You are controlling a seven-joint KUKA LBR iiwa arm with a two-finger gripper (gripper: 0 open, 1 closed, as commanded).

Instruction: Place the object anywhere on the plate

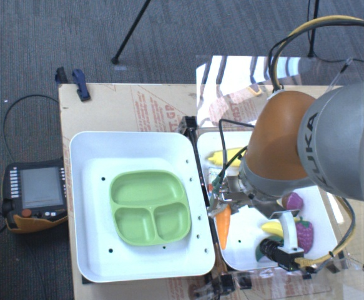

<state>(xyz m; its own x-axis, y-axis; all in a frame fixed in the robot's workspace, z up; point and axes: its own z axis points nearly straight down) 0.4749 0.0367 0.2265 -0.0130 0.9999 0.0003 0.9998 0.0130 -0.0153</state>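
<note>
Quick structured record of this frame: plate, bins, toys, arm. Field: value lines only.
plate: green, three compartments, lying in the left bin, nothing on it
right bin: white, holds the toy food
carrot: orange, at the right bin's left edge, just below the arm's wrist
other toys: yellow piece, purple pieces, yellow piece
arm: over the right bin, hiding much of it
gripper: under the wrist, state unclear
task status: nothing placed on plate yet
</note>
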